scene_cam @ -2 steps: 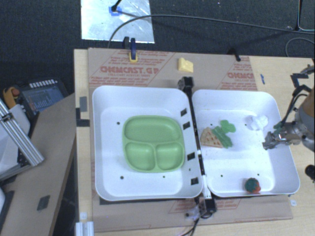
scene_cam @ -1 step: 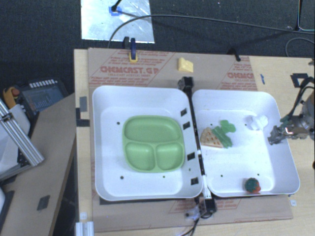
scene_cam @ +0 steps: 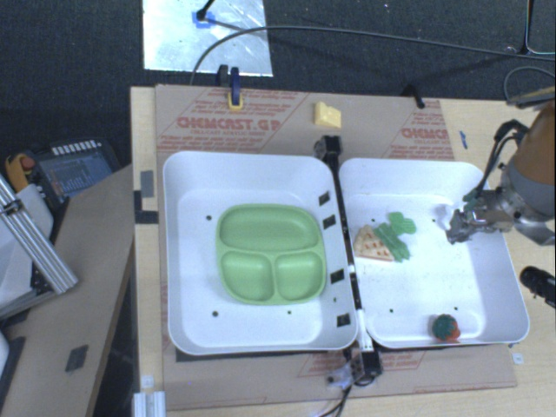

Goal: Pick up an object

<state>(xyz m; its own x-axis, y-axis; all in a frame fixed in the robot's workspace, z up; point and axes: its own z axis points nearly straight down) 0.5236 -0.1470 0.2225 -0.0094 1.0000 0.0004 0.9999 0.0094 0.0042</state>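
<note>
You are looking down on two white bins set side by side on a brown board. The left bin point(scene_cam: 187, 181) holds a green tray point(scene_cam: 269, 252) with three compartments, lying flat near the middle of its floor.

The right bin point(scene_cam: 486, 302) holds the loose things. A tan waffle wedge point(scene_cam: 372, 243) lies towards the bin's left side, near the divider between the bins. A green toy point(scene_cam: 398, 231) touches the wedge on its upper right, part of it lying along the wedge's right edge. Well apart from these, near the front wall, sits a small ball point(scene_cam: 446, 327), red and green.

The arm point(scene_cam: 534, 176) comes in from your right, over the right bin's far right side. The gripper point(scene_cam: 459, 226) hangs over the bin floor, to the right of the green toy and clear of it, with bare white floor between them. You see nothing between its fingers. The picture is too coarse there for you to judge how the pincer stands, spread or pressed together: you cannot tell.

Outside the bins, a yellow block point(scene_cam: 327, 115) lies on the board behind them, just above the gap between the two. A yellow and blue clamp point(scene_cam: 234, 89) grips the board's back edge further left.
</note>
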